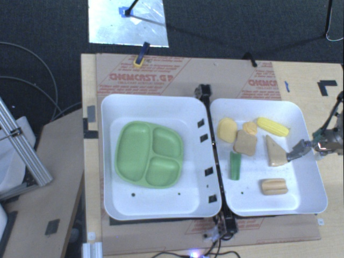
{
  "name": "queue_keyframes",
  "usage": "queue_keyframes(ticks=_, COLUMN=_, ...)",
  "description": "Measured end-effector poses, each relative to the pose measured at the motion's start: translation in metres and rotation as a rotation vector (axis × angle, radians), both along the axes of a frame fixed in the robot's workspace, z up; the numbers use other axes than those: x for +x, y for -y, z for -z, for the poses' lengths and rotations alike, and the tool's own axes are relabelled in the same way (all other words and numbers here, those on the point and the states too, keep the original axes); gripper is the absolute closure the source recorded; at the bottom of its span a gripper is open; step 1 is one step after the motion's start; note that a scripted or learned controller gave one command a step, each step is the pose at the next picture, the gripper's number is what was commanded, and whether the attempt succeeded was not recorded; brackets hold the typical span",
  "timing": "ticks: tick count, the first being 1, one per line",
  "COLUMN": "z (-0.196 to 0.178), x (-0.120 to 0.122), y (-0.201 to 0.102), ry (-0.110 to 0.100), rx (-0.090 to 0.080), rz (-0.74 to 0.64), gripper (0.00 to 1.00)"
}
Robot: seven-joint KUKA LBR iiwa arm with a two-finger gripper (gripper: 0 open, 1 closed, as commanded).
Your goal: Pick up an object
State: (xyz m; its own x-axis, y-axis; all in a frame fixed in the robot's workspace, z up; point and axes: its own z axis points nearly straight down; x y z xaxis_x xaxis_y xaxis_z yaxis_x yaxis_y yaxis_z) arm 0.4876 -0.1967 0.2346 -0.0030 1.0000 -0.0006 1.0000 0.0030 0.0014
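Note:
The right white bin [309, 198] holds several toy foods: a yellow corn cob [272, 126], a pale cheese wedge [276, 151], a tan bread slice [245, 143], a yellow rounded piece [227, 129], a small orange piece [250, 127], a green stick [235, 165] and a hot dog bun [273, 186]. My gripper [297, 150] reaches in over the bin's right side, its grey tip just right of the cheese wedge. I see nothing held in it.
The left white bin [113, 198] contains a green divided plate [149, 154]. A black divider with clips [210, 155] runs between the bins. A shiny metal sheet [128, 15] lies beyond the bench. An aluminium frame [21, 149] stands at the left.

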Motion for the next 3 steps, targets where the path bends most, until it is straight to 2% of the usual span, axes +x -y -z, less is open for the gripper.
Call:
queue_keyframes(ticks=1, z=0.128, x=-0.002, y=-0.090, ry=-0.008, rx=0.007, rz=-0.008, gripper=0.00)
queue_keyframes(ticks=2, z=0.151, x=-0.001, y=0.010, ry=0.002, rx=-0.003, rz=0.008, gripper=0.00)
queue_keyframes(ticks=3, z=0.138, x=0.001, y=0.006, ry=0.007, rx=-0.005, rz=0.004, gripper=1.00)
